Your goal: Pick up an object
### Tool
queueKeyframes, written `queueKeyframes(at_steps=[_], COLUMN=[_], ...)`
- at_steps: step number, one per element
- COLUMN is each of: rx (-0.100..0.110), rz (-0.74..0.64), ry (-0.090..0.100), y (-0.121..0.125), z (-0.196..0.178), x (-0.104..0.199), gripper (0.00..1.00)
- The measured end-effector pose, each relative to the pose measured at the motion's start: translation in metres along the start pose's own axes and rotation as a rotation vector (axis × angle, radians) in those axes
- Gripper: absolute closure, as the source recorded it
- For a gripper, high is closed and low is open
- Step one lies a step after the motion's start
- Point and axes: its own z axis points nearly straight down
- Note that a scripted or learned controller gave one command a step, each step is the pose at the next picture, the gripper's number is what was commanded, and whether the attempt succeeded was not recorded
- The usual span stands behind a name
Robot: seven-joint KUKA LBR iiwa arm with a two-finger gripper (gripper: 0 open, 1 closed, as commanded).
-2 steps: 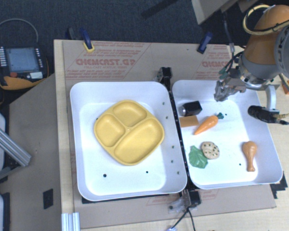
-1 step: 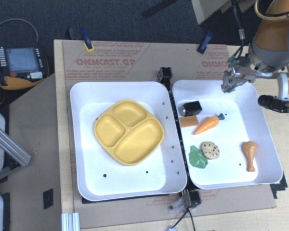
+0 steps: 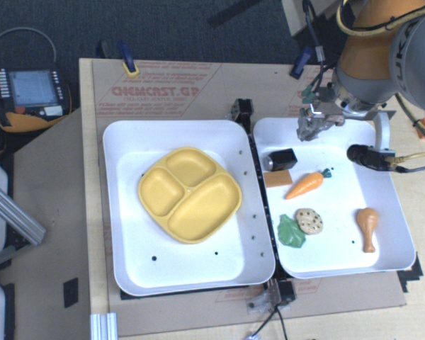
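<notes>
Looking down at a slant, camera view, all lines below from it.

Bench: pale cardboard sheet (image 3: 177,83) with red print along its upper edge, lying under both bins; a blue clamp with a yellow tip (image 3: 127,59) at its upper left corner.
Room: dark carpeted floor (image 3: 163,13) across the top of the frame; a handheld control pendant (image 3: 30,98) with a screen and a looped cable at upper left; pale metal framing at lower left.
Left bin (image 3: 124,261): white, shallow, centre left; holds a yellow divided plate (image 3: 190,193) with three compartments, set at an angle.
Right bin (image 3: 340,257): white, centre right, touching the left bin along a black seam.
Objects in right bin: a black block (image 3: 280,159) and a tan wafer (image 3: 278,179) at its left side, touching; an orange carrot (image 3: 306,183) just right of them; a green leaf (image 3: 291,232) and a speckled cookie (image 3: 309,221) lower down, overlapping; a drumstick (image 3: 367,227) at lower right.
Arm: grey with an orange band, upper right.
Gripper (image 3: 310,130): over the bin's upper rim, above and apart from the black block.
Jaws: cannot tell how they stand; nothing seen between them.
</notes>
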Motion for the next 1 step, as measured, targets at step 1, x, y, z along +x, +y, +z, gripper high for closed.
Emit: queueKeyframes(at_steps=[1], rx=[0.000], rz=[0.001], ry=[-0.001], y=[-0.0046], z=[-0.0056], x=[0.0620], gripper=[1.00])
